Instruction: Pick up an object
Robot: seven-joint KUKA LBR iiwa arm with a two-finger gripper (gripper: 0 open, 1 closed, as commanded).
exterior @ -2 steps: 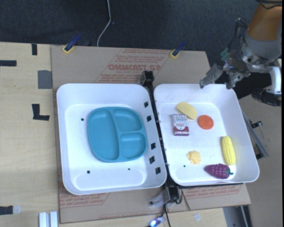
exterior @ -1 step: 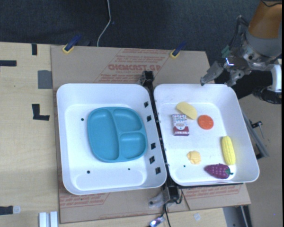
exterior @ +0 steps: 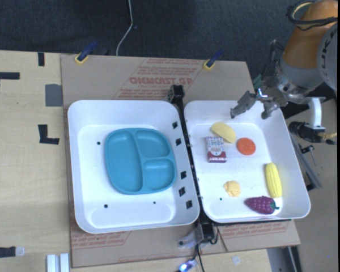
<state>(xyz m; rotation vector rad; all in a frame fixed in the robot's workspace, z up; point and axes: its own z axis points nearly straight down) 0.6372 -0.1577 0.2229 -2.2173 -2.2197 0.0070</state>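
Pincer: the pincer (exterior: 253, 107) is seen above the far edge of the right bin (exterior: 292, 169), with its two fingers spread wide apart and nothing held between them
Arm: the grey and orange arm (exterior: 311, 38) is reached in from the right side and is kept up high, so it is judged that a grab is not yet made
Things to pick: six small things are laid in the right bin, so any one of them can be picked
Nearest thing: a yellow lemon-like toy (exterior: 223, 132) is found just below the pincer, near it but not touched
Red box: a small red and white box (exterior: 216, 149) is laid just beside the yellow toy, maybe touching it, so the fingers could bump it
Orange ball: a round orange thing (exterior: 246, 146) is set to the right of the box, apart from it
Corn: a yellow corn cob (exterior: 273, 179) is laid near the right wall of the bin
Grapes: purple grapes (exterior: 261, 204) are tucked in the near right corner, touching or almost touching the corn, so a clean grab there is thought to be harder
Little lump: a small pale orange lump (exterior: 232, 188) is left alone in the middle, with room all round it
Left bin: a blue tray (exterior: 140, 160) with three parts is kept in the left bin (exterior: 82, 118), well apart from the pincer
Desk: both bins are carried on brown cardboard (exterior: 153, 78) on the desk (exterior: 22, 169)
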